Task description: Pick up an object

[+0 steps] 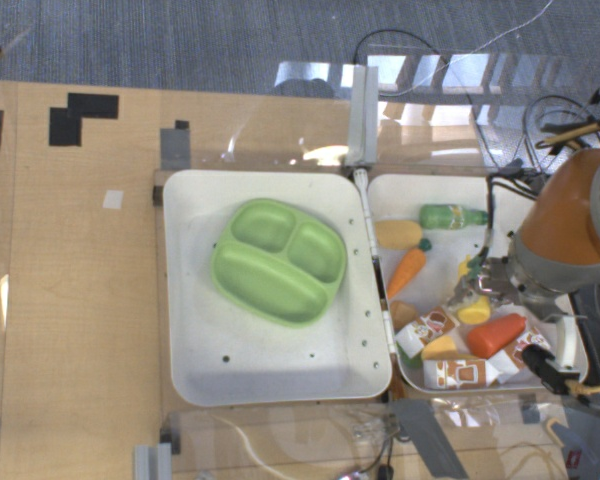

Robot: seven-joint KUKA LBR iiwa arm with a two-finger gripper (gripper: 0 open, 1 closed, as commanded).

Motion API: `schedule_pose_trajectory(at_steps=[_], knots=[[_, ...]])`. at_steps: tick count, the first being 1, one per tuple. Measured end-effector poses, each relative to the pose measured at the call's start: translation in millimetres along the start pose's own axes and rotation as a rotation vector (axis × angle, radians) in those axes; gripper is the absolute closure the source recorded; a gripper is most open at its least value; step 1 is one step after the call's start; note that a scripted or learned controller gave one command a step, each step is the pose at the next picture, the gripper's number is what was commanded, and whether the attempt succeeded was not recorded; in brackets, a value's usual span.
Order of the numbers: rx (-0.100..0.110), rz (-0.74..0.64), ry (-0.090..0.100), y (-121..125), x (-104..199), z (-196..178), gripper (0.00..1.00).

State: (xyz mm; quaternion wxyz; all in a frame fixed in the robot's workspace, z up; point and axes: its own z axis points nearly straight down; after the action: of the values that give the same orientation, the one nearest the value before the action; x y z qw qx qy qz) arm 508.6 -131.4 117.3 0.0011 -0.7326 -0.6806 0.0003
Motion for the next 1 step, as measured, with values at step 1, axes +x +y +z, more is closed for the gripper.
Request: schedule_pose_trajectory(at_steps=[1], knots=[[-0.002,0.067,-0.001,15.0,76.2,-88.7,1.0]])
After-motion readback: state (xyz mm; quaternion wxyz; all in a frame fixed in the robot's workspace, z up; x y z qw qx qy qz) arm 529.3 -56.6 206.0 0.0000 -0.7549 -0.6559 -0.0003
